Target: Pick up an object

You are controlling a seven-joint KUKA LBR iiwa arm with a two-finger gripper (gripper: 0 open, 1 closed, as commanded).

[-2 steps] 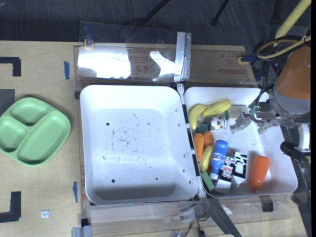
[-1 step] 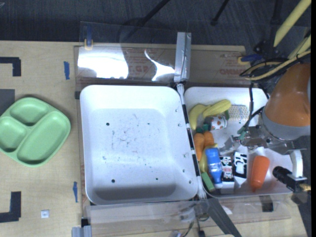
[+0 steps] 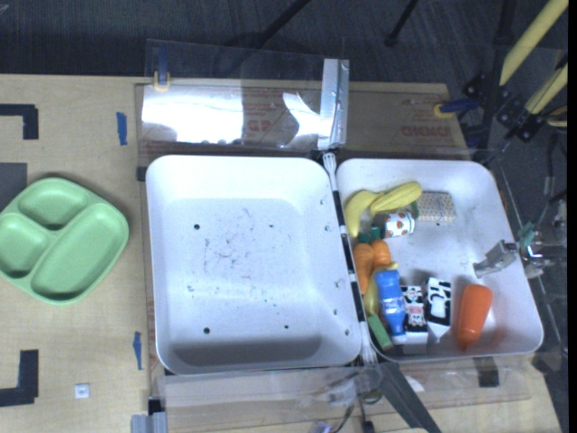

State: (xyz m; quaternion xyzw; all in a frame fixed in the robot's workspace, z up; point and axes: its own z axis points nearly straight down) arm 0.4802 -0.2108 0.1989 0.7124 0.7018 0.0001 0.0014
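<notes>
The gripper (image 3: 507, 255) is hovering at the right bin's (image 3: 469, 180) right edge. The orange carrot-like toy (image 3: 472, 313) is lying just below-left of it, long axis roughly upright in view. Whether the fingers are apart or together, I cannot tell; nothing is showing between them.

Toys crowding right bin (image 3: 469, 174)

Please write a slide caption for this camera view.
Toys crowd the right bin; banana on top, left bin bare.
</notes>
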